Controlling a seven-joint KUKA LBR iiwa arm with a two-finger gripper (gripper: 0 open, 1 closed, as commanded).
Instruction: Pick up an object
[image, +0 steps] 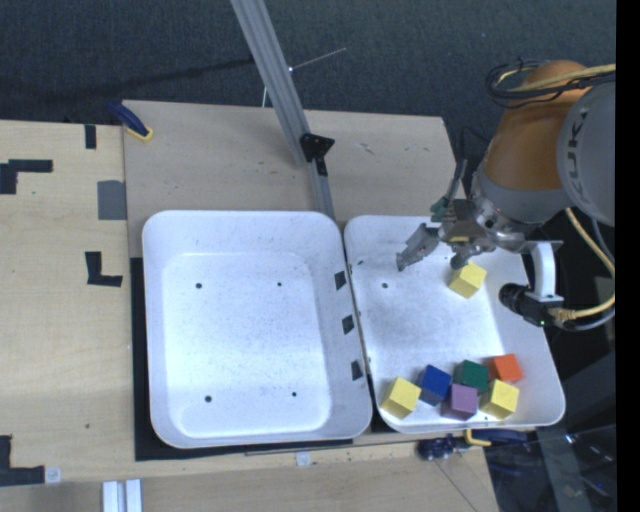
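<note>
My gripper (437, 257) hangs over the far part of the right bin (420, 325), open, with one grey finger (411, 251) pointing down-left and nothing between the two fingers. A yellow cube (467, 280) lies just below and right of the gripper, near its other finger; whether it touches is unclear. Along the bin's near edge is a cluster: a yellow cube (402, 397), a blue cube (435, 383), a green cube (470, 375), a purple cube (463, 401), an orange cube (507, 368) and another yellow cube (502, 398).
The left bin (240, 330) sits beside the right one with a shared ridge between them. A slanted metal pole (285, 90) rises behind the bins. A cable and connector (530, 300) hang at the right bin's right edge.
</note>
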